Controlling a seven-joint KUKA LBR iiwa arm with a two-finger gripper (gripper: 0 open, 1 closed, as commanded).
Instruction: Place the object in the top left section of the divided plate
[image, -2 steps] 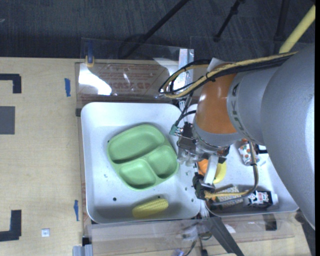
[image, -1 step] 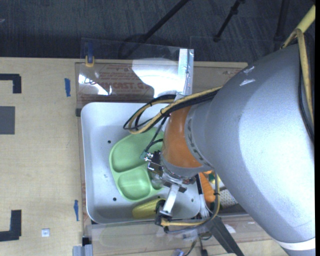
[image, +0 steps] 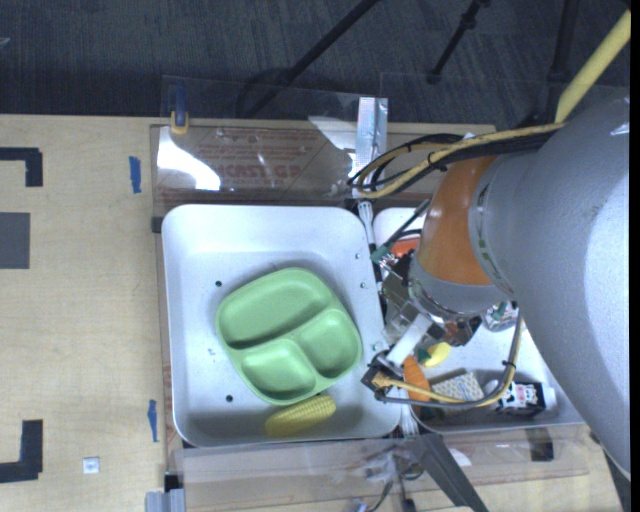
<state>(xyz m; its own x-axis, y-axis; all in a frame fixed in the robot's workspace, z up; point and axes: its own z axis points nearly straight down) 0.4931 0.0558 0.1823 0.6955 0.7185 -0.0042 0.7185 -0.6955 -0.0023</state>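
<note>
Right of the divided plate (image: 275, 310) the pickup is judged under way: the gripper (image: 410, 356), whose opening cannot be told, is poised at the orange piece (image: 415, 376), which must be clasped next.

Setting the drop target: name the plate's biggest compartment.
The upper-left compartment of the green plate: it spans the plate, while the right one and bottom one split the other half.

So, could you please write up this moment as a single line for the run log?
arm over right bin | divided plate in left bin | corn cob on bin floor beside plate | placement not yet done
</note>
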